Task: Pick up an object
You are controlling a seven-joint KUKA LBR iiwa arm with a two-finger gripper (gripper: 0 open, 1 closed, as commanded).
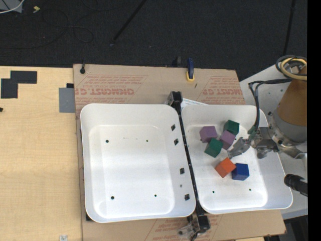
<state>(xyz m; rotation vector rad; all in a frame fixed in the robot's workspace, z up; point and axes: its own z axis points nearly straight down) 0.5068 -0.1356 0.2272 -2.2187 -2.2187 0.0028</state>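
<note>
Several small blocks lie in the right bin (pixel 251 200): a purple block (pixel 208 133), a dark green block (pixel 231 127), a second purple block (pixel 228 138), a second green block (pixel 213 147), an orange block (pixel 225 167) and a blue block (pixel 241 171). The gripper (pixel 239 147) reaches in from the right, low over the bin. Its tip sits just right of the second purple block and above the blue block. I see no block in its hold.
The left bin (pixel 93 134) stands beside the right one, a black clip strip (pixel 181 154) between them. Both rest on cardboard (pixel 125 84) on the bench. The arm's body (pixel 293 109) and cables fill the right side.
</note>
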